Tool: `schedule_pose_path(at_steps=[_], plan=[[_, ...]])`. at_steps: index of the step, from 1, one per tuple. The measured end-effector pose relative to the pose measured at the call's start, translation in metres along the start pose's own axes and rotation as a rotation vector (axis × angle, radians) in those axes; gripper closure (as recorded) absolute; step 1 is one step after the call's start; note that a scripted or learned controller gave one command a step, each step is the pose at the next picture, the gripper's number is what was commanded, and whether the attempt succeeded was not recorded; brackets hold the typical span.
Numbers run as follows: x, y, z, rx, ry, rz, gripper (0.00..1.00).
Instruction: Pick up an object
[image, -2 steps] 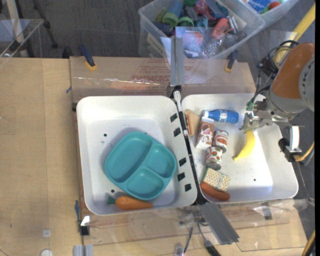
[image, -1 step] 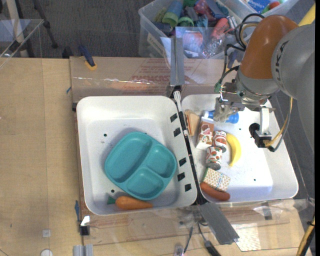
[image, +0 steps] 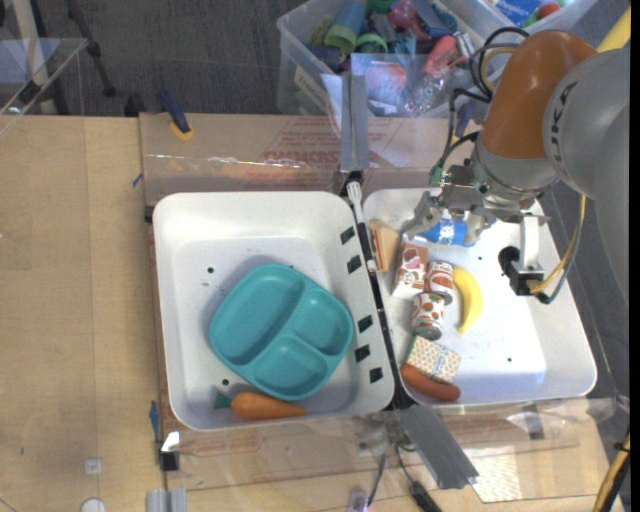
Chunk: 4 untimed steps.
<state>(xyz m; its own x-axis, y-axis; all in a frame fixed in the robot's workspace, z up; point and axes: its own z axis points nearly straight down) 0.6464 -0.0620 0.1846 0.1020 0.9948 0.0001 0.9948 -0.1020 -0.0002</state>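
Observation:
My gripper (image: 453, 221) hangs low over the far end of the right bin (image: 562, 345), fingers spread apart. A blue-and-white object (image: 447, 236) lies on the bin floor just under and between them, and I cannot tell whether they touch it. Nearer the camera lie a yellow banana (image: 467, 298), a red-and-white can (image: 432, 302) and a small red-and-white carton (image: 411, 268). A patterned packet (image: 434, 357) and a red sausage (image: 430, 384) sit at the bin's near end.
The left bin (image: 188, 300) holds a teal divided plate (image: 280, 330) and an orange carrot (image: 265, 406) at its near edge. A tan wedge (image: 384, 245) lies by the divider between the bins. A clear tub of toys (image: 400, 40) stands behind the bench.

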Motion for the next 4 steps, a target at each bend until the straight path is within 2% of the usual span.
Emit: schedule_pose_path(at_steps=[1,2,3,4], plan=[[-0.065,-0.035,0.025,0.004,0.0,0.039,0.0],[-0.109,-0.053,0.094,-0.012,-0.001,0.087,0.0],[-0.112,-0.052,0.084,-0.014,-0.005,0.09,1.0],[-0.029,-0.062,0.0,0.001,0.001,0.114,1.0]])
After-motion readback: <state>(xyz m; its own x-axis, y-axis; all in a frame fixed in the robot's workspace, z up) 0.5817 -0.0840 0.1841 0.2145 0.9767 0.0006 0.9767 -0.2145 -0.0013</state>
